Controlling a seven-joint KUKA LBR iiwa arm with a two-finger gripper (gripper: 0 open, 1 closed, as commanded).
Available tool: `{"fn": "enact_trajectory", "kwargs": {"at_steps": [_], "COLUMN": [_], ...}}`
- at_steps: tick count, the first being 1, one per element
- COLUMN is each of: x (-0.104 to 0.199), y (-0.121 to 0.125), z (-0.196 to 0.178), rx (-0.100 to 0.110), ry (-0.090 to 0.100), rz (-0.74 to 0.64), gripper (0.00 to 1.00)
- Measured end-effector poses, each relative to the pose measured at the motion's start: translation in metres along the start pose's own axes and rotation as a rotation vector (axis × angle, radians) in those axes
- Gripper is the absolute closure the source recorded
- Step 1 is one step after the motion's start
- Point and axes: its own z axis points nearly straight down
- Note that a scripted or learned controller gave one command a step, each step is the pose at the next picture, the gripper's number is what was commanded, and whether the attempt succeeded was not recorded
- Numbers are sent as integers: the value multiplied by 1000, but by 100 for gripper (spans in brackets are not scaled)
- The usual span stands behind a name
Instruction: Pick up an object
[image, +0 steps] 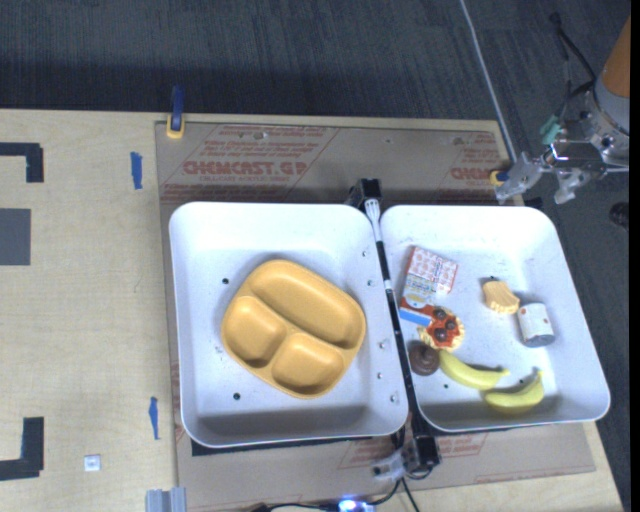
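Grey arm (618, 60) cut off at frame edge; pincer (548, 170) state unclear.

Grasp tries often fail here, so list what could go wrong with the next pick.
1. The banana lies close to the right bin's front wall, so the gripper, now up beyond that bin's far right corner, may hit the wall coming down.
2. The red-printed packet, pizza-slice toy and small brown piece crowd the divider; a grasp may catch two or miss.
3. The yellow compartment tray in the left bin looks wide and smooth, likely to slip.
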Motion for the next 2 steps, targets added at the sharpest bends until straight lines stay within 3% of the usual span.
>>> {"fn": "enact_trajectory", "kwargs": {"at_steps": [1,2], "x": [27,38], "y": [-4,-18], "z": [109,194], "rx": [2,-9], "ry": [1,1], "rz": [-1,-1], "gripper": [0,0]}}
